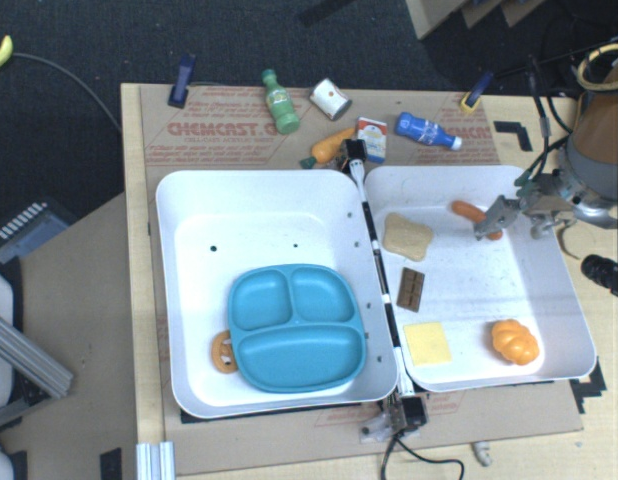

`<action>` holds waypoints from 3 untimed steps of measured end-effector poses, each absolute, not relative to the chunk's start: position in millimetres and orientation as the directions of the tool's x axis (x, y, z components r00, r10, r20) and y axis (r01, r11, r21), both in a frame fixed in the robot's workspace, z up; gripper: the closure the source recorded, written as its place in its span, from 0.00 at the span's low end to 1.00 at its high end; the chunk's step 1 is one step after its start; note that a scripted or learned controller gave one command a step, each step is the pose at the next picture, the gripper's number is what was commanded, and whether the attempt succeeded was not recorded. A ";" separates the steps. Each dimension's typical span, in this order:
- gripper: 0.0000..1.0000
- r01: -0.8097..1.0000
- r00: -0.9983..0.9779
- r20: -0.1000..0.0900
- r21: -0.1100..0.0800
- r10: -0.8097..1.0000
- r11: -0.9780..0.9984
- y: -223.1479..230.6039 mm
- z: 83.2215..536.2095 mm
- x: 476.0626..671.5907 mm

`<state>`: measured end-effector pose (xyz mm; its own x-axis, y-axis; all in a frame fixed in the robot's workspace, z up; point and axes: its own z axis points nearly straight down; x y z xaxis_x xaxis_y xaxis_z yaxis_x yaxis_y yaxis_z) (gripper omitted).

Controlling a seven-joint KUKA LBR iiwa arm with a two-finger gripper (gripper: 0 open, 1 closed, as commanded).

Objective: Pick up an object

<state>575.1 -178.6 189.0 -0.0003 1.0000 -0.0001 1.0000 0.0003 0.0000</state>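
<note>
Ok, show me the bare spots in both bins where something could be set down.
Left bin: the back half, behind the blue divided plate, is bare. Right bin: bare floor between the chocolate bar and the orange toy. Crowded: the back near the sausage, bread and gripper.

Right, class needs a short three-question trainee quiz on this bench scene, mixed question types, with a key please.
1. True or false: the blue divided tray lies in the left bin.
2. Which item in the right bin lies nearest the gripper? A) yellow square B) orange sausage C) brown bar
3. Fill in: the green bottle lies on the ____, outside both bins.

Key: 1 true; 2 B; 3 bench
</note>
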 end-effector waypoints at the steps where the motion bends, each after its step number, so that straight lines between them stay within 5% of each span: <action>1: 0.00 1.000 -0.001 0.000 -0.002 1.000 0.001 -207.0 100.3 664.6; 2: 1.00 1.000 -0.003 -0.004 0.005 1.000 0.003 -207.4 113.7 666.8; 3: 0.00 1.000 -0.003 -0.004 0.004 1.000 0.003 -207.2 113.3 666.7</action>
